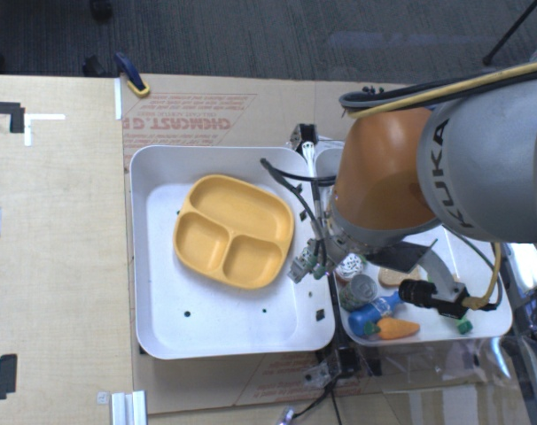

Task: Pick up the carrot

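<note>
**Two-bin desk: contents, near edge to far**

1. Carrot [397, 328], one. Orange, lying in the right bin [486, 333] close to its near rim, clear of the arm's shadow. Nothing grips it.
2. Blue thing [371, 313], one. It touches the carrot's left end. Its shape is hard to make out.
3. Green block [464, 327], one. Small, right of the carrot and apart from it, by the near rim.
4. Grey round thing [363, 288], one. Just behind the blue thing.
5. Pale tan thing [391, 278], one. Beside the grey one, partly covered by the arm.
6. Gripper [313, 262], one. It hangs over the wall between the two bins, left of and well behind the carrot. Cables and the wrist hide it, so I cannot tell whether it is open or closed, or whether it holds or touches anything.
7. Arm [481, 166], one. Its grey body and orange band cover most of the right bin, and whatever lies beneath cannot be seen.
8. Left bin [140, 237], one. White and shallow, with three small dark specks on its floor.
9. Yellow plate [235, 230], one. Three compartments, tilted, in the left bin's far half.
10. Cardboard sheet [189, 118], one. Printed, lying under both bins.
11. Blue-and-yellow clamp [131, 73], one. At the cardboard's far left corner.
</note>
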You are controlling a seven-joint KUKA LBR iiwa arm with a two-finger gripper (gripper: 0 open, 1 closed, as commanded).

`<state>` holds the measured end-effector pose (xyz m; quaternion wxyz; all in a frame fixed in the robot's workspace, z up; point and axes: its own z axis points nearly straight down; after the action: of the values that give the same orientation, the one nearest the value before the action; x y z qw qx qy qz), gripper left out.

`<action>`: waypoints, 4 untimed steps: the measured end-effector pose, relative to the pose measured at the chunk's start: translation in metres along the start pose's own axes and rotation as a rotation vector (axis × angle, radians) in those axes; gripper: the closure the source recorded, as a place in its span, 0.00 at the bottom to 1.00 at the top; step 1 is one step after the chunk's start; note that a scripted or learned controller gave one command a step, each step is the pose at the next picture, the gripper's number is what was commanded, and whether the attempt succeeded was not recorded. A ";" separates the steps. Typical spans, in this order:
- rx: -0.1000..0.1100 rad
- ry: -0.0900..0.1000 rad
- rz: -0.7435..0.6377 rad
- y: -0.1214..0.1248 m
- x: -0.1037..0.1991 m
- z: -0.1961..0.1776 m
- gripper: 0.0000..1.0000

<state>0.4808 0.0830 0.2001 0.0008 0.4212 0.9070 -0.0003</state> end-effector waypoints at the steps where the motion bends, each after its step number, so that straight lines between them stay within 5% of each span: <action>1: 0.000 -0.001 0.003 0.001 -0.002 -0.009 1.00; 4: -0.001 -0.005 0.008 0.003 -0.007 -0.034 1.00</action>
<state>0.4874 0.0800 0.2341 0.0034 0.4247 0.9053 -0.0010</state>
